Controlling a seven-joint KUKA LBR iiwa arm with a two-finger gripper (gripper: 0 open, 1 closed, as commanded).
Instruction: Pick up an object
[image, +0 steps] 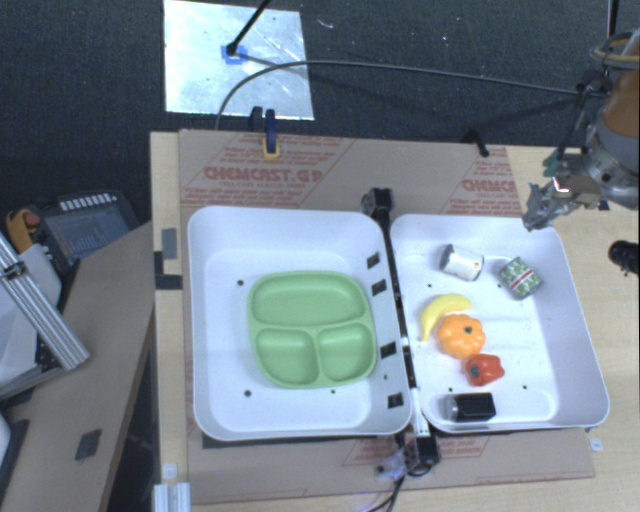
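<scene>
The right bin holds a white cup on its side, a green-patterned can, a yellow banana, an orange fruit, a red pepper and a black block. My gripper hangs at the far right corner of that bin, above its rim, up and to the right of the can. Nothing shows between its fingertips.
The left bin carries a green divided tray. A black divider with clips runs between the bins. Cables cross the dark floor behind the bench. Grey equipment stands at the left.
</scene>
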